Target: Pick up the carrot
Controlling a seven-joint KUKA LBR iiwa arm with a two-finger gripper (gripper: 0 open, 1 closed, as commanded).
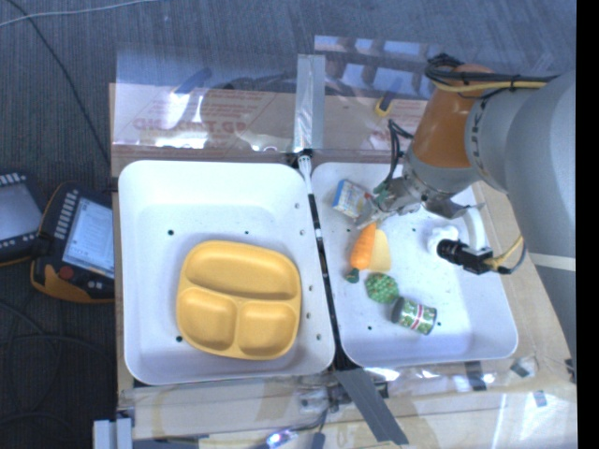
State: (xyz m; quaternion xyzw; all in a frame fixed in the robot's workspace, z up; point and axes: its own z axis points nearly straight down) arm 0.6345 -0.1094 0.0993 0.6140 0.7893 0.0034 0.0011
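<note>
The carrot is orange with a green stub at its lower end and lies in the right bin, near that bin's left wall. The gripper hangs just above and to the right of the carrot's top end, below the arm's orange band. I see nothing held in it. The arm's body hides the gripper's far side.
A pale yellow wedge touches the carrot's right side. A blue-white packet lies above it, and a green broccoli piece and a small can lie below. The left bin holds a yellow divided plate.
</note>
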